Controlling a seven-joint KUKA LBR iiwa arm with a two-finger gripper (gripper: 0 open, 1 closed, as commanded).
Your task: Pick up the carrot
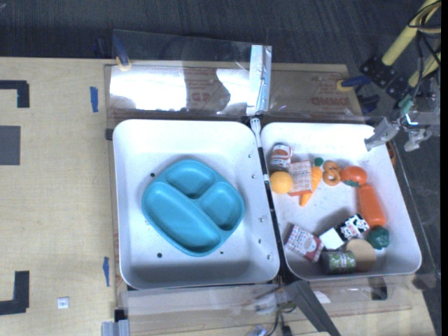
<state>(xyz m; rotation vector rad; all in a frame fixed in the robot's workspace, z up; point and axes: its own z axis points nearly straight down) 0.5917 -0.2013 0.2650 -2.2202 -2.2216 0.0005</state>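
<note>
A: How far along is the arm on the task?

B: Hardly begun, by the look of it. The gripper hangs over the top right corner of the right bin, near the rim and well apart from the carrot. Nothing is held in it. Whether the pincer is wide or narrow cannot be told; it is too small and cluttered there.

A: So everything is left to do?

B: It seems so: the reach across, the descent, the grasp and the lift.

A: Where does the carrot lie?

B: In the upper left part of the right bin, flat on the floor. It sits between a yellow fruit and an orange ring-shaped toy, and it touches a small pink-and-white carton.

A: And how does it look?

B: Small, orange and tapered, with a green cap at its upper end. It is tilted, with the tip toward the lower left.

A: Could anything be mistaken for it?

B: Possibly the longer orange-red piece nearer the right wall. The left bin bears a blue divided tray.
</note>
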